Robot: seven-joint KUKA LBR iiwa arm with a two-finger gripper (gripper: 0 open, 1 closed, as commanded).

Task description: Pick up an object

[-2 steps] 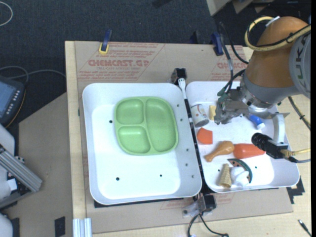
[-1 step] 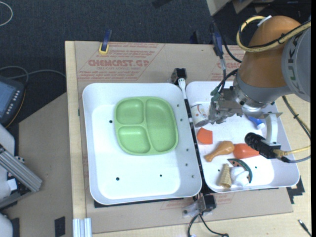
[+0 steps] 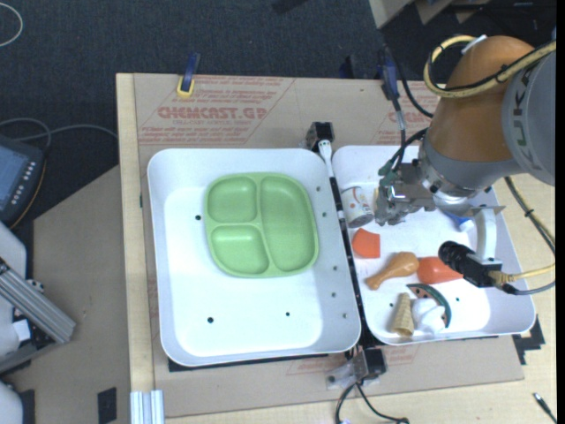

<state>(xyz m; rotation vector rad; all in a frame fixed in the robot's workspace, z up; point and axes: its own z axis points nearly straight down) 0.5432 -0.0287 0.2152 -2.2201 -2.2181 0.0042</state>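
The arm (image 3: 521,87) has a grey shell bearing dark lettering and a broad rounded orange band (image 3: 477,104) above the wrist. Yellow and black cables (image 3: 446,60) loop over it. The end effector (image 3: 391,200) is grey metal with thin wires.

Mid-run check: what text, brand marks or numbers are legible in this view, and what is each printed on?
"CHEMCAST G P": large red print on the brown sheet under the bins, behind the left bin.
Smaller red lines around it, and red print behind the right bin: too blurred.
"KU": partial grey letters on the arm.
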